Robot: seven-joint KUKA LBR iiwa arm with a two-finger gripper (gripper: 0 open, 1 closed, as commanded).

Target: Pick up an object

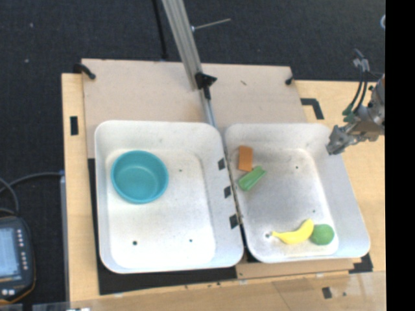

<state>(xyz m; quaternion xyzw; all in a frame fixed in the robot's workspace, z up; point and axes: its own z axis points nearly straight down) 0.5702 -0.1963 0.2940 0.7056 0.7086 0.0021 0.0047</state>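
Observation:
In the right bin (337, 193) lie an orange block (244, 158) and a green block (251, 178) near its upper left, touching each other. A yellow banana (293, 233) and a green ball (322, 234) rest side by side near its lower right corner. A teal bowl (139, 176) sits in the left bin (194, 238). My gripper (338, 140) hangs at the right bin's upper right rim, well away from all the objects, with nothing seen in it.
A slanted metal rail (185, 41) runs from the top down to the gap between the bins. A tan board (188, 92) lies behind the bins. A pendant screen (13, 251) sits at the lower left.

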